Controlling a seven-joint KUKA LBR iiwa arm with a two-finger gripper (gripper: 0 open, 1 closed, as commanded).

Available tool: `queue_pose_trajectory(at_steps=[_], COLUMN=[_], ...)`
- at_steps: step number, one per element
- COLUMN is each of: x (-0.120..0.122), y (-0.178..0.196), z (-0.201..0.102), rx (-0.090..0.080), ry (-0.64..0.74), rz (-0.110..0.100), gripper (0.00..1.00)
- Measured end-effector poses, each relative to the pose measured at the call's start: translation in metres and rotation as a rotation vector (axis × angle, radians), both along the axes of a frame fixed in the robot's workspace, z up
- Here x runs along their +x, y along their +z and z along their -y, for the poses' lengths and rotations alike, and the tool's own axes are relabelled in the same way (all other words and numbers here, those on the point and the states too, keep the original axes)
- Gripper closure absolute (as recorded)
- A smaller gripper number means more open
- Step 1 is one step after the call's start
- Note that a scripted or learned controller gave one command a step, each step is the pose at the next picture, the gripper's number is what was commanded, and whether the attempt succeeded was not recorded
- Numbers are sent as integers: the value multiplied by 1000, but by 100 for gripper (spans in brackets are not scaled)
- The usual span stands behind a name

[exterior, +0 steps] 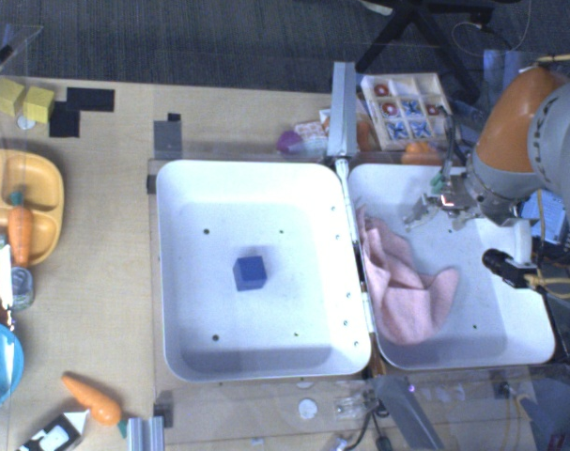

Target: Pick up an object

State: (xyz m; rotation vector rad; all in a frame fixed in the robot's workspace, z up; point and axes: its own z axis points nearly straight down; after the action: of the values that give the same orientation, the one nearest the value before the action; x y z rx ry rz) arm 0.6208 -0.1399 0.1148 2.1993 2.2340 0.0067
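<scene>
Reaching from right, the pincer (425, 212) hovers over pink cloth (407, 285); grip state unclear.

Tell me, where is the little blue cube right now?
The blue cube sits alone near the middle of the left white bin, across the divider from the pink cloth.

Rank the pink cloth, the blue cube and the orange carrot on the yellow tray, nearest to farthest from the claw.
From the claw, over the right bin:
1. Crumpled pink cloth, same bin, just below it.
2. Small blue cube, in the left bin.
3. Orange carrot, on the yellow tray at the far left.
</scene>
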Motion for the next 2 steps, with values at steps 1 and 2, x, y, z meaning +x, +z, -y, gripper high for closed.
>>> queue_pose_trajectory(at_steps=[1, 2], x=[-73, -97], y=[-16, -24], z=[17, -15], rx=[-1, -6], ry=[180, 248], rz=[-2, 10], gripper=[0, 0])
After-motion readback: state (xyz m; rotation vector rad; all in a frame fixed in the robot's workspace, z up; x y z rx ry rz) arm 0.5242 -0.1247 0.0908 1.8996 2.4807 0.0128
